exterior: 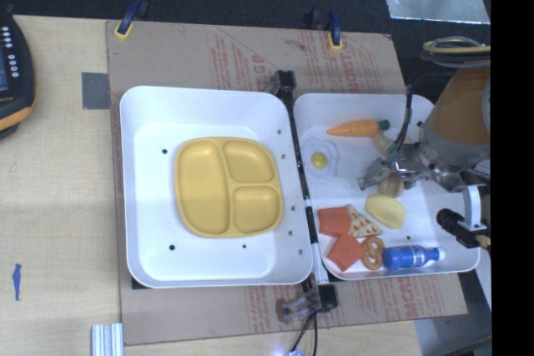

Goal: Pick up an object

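The right white bin (317,106) holds the loose objects. An orange carrot (354,128) lies at its back, and a fried egg (319,159) sits near its left wall. A pale yellow potato-like lump (385,211) rests in the middle. Toward the front are red blocks (338,233), a pizza-like slice (361,223), a pretzel (372,251) and a blue bottle (412,257). My gripper (386,176) hangs low over the bin's middle, just behind the yellow lump and in front of the carrot's green end.
The left white bin (142,179) bears a yellow divided plate (228,185). The arm's grey body with its orange band (457,117) covers the right bin's right side. Clamps (334,36) pin the cardboard at the back. A pendant (12,71) lies at the far left.
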